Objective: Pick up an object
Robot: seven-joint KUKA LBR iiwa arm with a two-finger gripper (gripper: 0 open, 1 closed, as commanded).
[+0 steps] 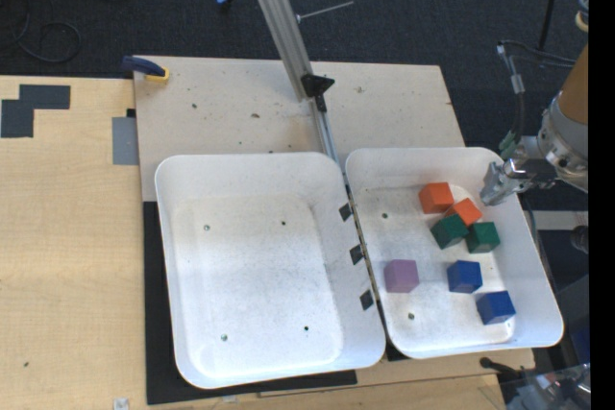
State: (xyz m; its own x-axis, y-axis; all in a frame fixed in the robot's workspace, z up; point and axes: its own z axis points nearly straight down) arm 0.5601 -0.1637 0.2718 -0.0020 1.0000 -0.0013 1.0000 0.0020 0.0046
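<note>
The right bin (pixel 407 170) holds several small blocks. Two orange blocks (pixel 435 197) (pixel 467 211) lie near its far right, with a dark green block (pixel 448 231) and a green block (pixel 482 236) just in front of them. Toward the bin's left lies a purple block (pixel 401 276). Two blue blocks (pixel 464 277) (pixel 496 306) sit near the front right. My gripper (pixel 498 180) hangs over the bin's right rim, just right of the orange blocks and above them. Nothing shows between its fingers.
The left bin (pixel 250 283) sits beside the right one, with black clips (pixel 354 253) along the shared edge. A slanted aluminium rail (pixel 279 10) rises behind the bins. A blue clamp (pixel 144 67) lies at the bench's far left corner.
</note>
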